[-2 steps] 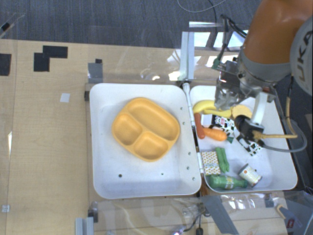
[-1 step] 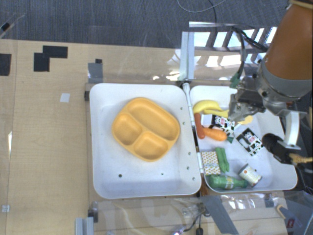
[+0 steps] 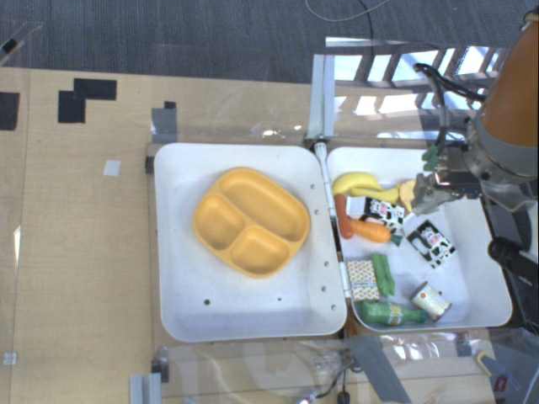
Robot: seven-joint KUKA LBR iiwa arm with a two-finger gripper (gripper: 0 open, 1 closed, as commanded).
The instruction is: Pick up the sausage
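The sausage [image 3: 340,213] is a short reddish-brown piece lying along the left wall of the right bin [image 3: 484,310], just below a yellow banana [image 3: 358,183]. An orange carrot [image 3: 370,231] lies against its lower end. My gripper [image 3: 427,190] hangs over the upper middle of the right bin, roughly a hand's width to the right of the sausage, near the banana's right end and a cow-patterned carton [image 3: 386,213]. I see nothing held in it.
The left bin [image 3: 181,293] holds a yellow divided plate [image 3: 251,221]. The right bin also holds a second cow-patterned carton [image 3: 432,243], a checked packet [image 3: 362,279], green vegetables [image 3: 389,312] and a small can [image 3: 431,300]. The arm's bulk covers the bin's upper right.
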